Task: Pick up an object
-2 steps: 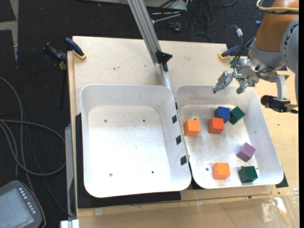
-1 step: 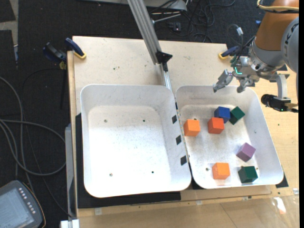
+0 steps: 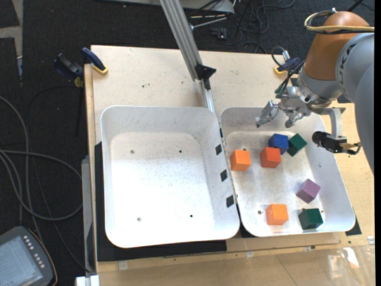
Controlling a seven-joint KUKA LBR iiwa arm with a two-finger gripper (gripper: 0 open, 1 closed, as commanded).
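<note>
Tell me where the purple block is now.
The purple block lies in the right bin, near its right wall, just above the dark green block.

Two white bins (image 3: 161,115), three orange blocks (image 3: 240,159), two green blocks (image 3: 310,218), one blue block (image 3: 278,141), one purple block (image 3: 308,190).

Both bins, the left bin (image 3: 158,171) and the right bin (image 3: 333,177), look like smooth white plastic with a faint sheen, speckled with small dark marks. The bench (image 3: 149,70) beneath them has a pale, matt, wood-like top, slightly flecked. The blocks, such as the orange block (image 3: 241,159) and the purple block (image 3: 308,190), look matt and smooth-faced. The gripper (image 3: 278,118) looks like bare grey metal, and the slanted pole (image 3: 181,28) over the bench's far edge like ribbed, brushed metal.
</note>
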